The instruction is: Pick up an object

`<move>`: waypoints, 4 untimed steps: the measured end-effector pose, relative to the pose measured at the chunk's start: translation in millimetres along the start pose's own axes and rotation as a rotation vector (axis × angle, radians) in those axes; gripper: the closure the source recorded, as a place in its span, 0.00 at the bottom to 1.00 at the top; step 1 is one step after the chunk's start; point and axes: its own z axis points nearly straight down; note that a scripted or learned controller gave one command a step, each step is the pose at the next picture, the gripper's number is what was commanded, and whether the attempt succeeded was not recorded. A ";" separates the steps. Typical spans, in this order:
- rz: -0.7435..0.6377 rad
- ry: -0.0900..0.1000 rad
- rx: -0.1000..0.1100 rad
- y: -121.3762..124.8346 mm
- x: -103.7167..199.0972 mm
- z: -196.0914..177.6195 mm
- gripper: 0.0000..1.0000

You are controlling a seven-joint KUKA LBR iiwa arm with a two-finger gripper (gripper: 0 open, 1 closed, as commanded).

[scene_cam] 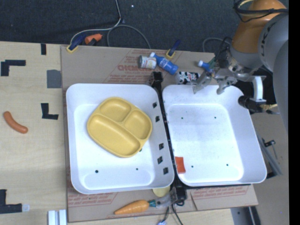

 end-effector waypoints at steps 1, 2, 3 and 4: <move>0.000 -0.001 0.002 -25.3 2.0 122.6 0.00; -0.003 -0.002 -0.004 -14.3 38.7 117.8 0.00; -0.001 0.000 -0.003 7.0 41.1 118.4 0.00; 0.001 -0.002 -0.005 -38.6 44.4 117.2 0.00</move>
